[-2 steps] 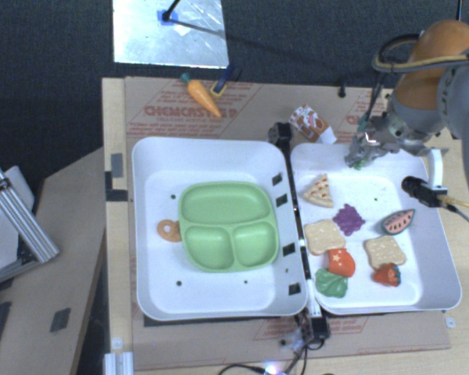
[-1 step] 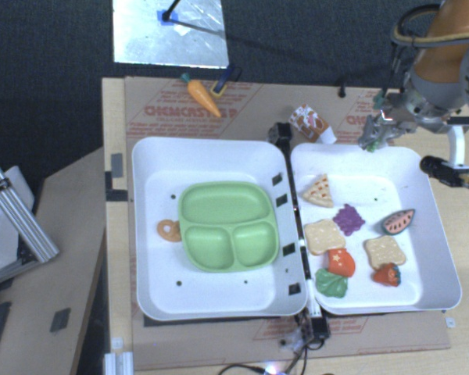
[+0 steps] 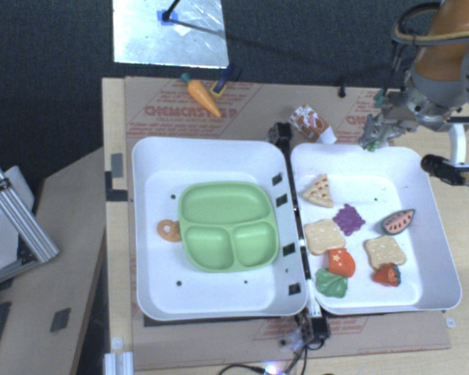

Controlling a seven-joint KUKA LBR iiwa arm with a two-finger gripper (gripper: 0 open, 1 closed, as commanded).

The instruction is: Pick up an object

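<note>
Nearest the camera sat two shallow white bins side by side on the worktop [image 3: 78, 209]. Inside the left bin [image 3: 152, 287] lay a large green divided tray [image 3: 227, 225], with a small orange ring [image 3: 169, 230] just beside its left edge. Inside the right bin [image 3: 434, 276] lay toy foods: two toast slices [image 3: 324, 235] [image 3: 384, 251], a pizza wedge [image 3: 320, 191], a purple grape cluster [image 3: 348, 219], a watermelon slice [image 3: 398, 221], a green leafy piece [image 3: 331, 283], a tomato-like piece [image 3: 341, 262] and a strawberry [image 3: 387, 274]. At the far right corner of that bin hovered the arm's end effector [image 3: 373, 137], over the rim and apart from every toy; whether its fingers were parted could not be told, and nothing showed between them. Behind the bins lay a carrot [image 3: 203, 97] and a small wrapped snack [image 3: 309, 123].
</note>
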